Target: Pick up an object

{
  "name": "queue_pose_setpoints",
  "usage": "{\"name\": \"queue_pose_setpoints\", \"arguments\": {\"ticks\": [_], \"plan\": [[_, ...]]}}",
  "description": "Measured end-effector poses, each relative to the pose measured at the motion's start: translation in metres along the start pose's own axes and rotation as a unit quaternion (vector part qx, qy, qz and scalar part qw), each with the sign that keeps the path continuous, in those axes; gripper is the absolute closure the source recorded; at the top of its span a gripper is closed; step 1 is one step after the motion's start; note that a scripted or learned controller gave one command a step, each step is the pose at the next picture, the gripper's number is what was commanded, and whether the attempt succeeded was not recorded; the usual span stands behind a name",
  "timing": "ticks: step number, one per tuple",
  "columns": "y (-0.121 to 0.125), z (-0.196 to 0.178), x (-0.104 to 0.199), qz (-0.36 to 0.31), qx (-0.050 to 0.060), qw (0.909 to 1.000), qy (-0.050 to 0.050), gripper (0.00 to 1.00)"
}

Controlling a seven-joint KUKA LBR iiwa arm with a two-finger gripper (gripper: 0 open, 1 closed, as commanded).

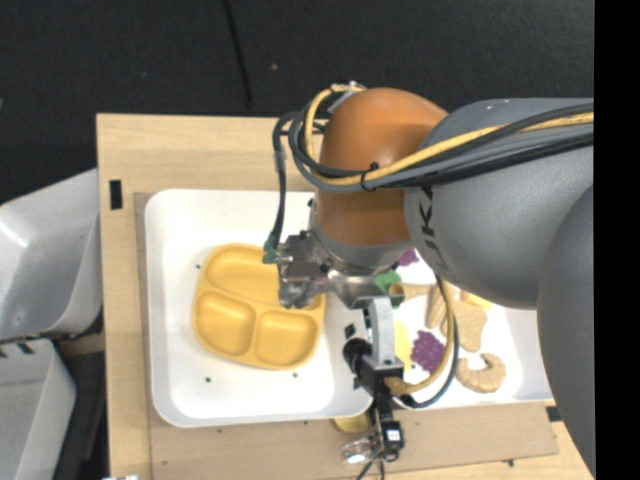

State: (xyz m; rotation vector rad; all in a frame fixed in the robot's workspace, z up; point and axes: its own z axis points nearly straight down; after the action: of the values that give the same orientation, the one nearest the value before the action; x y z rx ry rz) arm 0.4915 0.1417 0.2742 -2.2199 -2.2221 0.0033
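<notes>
A yellow divided plate (245, 313) lies in the left white bin (170, 268). The arm's orange band (370, 158) and grey wrist hang over the seam between the two bins. The gripper (300, 286) points down at the plate's upper right rim, and the wrist body hides most of it. In the right bin (520, 368) lie a bunch of purple grapes (428, 348), a tan pretzel-like piece (482, 373), a tan flat piece (455, 313) and a yellow item (404, 340) partly behind the cable bracket.
A black cable and bracket (375, 363) dangle from the wrist over the bins' front edge. The wooden bench (120, 158) borders the bins on the left and back. A small yellow object (350, 424) sits at the front rim.
</notes>
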Motion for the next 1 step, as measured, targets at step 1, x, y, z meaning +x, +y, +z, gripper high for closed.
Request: {"name": "queue_pose_setpoints", "arguments": {"ticks": [1], "plan": [[-0.0007,-0.1656,0.0208,-0.002,-0.01,0.9999,0.004,1.0]]}}
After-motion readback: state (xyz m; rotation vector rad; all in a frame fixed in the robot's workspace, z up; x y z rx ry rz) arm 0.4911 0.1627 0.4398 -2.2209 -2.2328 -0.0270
